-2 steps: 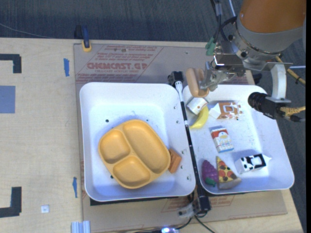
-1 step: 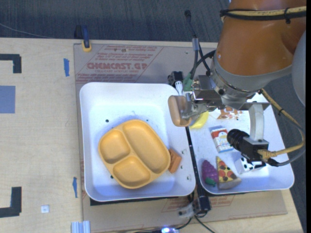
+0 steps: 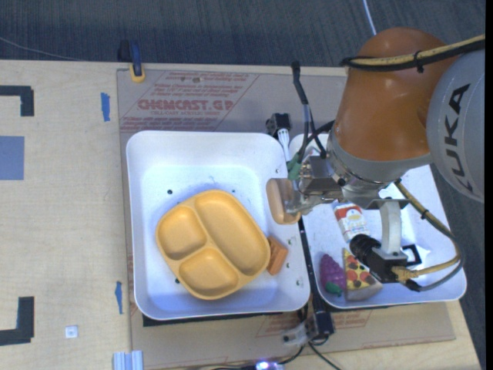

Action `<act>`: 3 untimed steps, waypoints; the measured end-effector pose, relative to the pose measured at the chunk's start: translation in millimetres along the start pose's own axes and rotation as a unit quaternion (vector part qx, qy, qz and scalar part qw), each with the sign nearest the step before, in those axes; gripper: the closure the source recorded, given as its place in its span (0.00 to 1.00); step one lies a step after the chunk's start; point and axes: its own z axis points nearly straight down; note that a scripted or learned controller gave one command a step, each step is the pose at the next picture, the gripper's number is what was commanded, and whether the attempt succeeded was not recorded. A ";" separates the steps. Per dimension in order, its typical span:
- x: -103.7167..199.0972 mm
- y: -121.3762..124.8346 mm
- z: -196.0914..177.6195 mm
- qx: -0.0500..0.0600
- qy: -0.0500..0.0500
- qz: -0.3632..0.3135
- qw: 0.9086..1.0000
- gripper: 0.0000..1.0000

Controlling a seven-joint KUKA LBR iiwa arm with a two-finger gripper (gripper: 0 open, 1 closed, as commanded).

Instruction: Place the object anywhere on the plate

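Orange-banded arm's end effector (image 3: 296, 199) grasps tan bread-like object (image 3: 280, 200) beside yellow plate (image 3: 212, 243)

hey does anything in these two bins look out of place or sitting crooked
Two things. A small orange wedge-shaped piece leans against the outer rim of the yellow three-compartment plate, off the plate, in the left white bin. A tan bread-like oval sits tilted at the divide between the bins, by the gripper.
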 end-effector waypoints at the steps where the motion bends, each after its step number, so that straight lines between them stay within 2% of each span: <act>1: -14.2 74.7 -105.7 -0.001 0.000 -0.001 1.000 1.00; 2: 6.7 22.0 40.9 0.000 0.000 0.000 1.000 1.00; 3: 0.8 0.7 -8.1 -0.002 0.000 -0.001 1.000 1.00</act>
